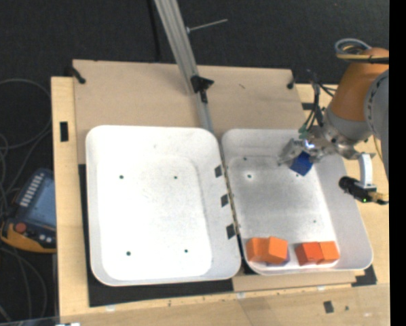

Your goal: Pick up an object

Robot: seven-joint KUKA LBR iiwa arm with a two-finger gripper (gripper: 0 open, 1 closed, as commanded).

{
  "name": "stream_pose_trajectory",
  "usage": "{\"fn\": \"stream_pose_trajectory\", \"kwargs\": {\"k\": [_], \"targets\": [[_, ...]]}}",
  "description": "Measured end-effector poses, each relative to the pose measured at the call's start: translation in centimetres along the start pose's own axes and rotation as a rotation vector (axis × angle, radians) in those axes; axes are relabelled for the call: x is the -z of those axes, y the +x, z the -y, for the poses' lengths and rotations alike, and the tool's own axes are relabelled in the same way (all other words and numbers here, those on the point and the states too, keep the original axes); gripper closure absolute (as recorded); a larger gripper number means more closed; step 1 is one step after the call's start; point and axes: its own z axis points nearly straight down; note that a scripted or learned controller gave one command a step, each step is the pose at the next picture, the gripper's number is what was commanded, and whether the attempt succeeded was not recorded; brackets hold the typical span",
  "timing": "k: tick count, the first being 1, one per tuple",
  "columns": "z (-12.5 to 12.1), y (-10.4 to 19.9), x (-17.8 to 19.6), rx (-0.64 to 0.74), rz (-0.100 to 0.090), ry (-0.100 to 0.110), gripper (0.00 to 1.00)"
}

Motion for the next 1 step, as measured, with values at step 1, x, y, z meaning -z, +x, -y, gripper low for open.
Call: {"fn": "stream_pose_trajectory", "kwargs": {"k": [1], "targets": [[-0.08,0.04,-0.07,0.002,-0.001,0.002,0.00]]}}
